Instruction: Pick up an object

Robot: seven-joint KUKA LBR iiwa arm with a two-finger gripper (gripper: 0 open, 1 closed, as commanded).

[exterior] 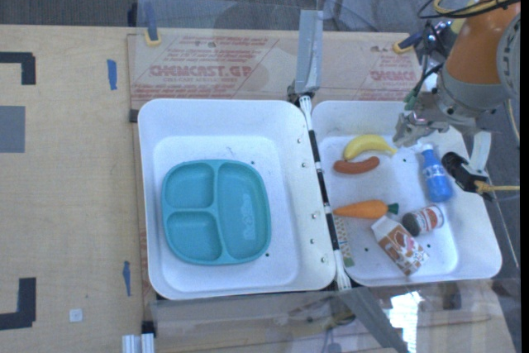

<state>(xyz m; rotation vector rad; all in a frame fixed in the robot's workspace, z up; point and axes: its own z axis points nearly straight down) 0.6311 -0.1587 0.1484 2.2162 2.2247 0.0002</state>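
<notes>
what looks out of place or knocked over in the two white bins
Nothing spilled or damaged. The small brown carton, the red-labelled can and the blue bottle all lie on their sides in the right bin. The teal divided plate sits flat.

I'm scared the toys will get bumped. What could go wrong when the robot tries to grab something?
The end effector sits right by the banana, which lies close above the hot dog, so it might nudge both and grab neither. The blue bottle lies near the arm, so it might get knocked and roll. The banana is curved, so it could slip out.
</notes>
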